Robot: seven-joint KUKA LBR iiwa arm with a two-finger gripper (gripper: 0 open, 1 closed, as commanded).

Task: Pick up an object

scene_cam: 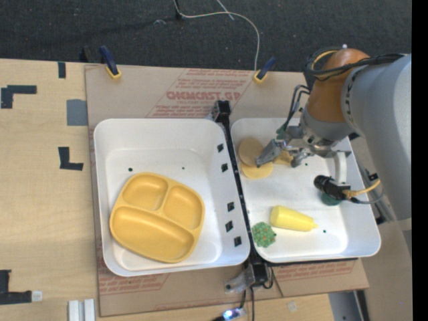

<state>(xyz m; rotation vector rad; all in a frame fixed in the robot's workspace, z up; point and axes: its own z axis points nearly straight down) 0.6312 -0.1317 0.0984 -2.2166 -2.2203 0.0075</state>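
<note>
Nothing is lifted yet as we judge it: our tool (284,151), its grip state impossible to tell, sits low at ten o'clock in the right bin (358,246), touching the tan disc (253,159).

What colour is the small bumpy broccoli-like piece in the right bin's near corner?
Green. The small bumpy broccoli-like piece shows best in the camera view, beside the yellow cone-shaped piece.

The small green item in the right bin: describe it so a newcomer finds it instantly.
Take the right white bin, then its near-left corner by the black divider. There sits a broccoli floret, just left of the yellow corn cob. It is the only bumpy green thing there.
</note>
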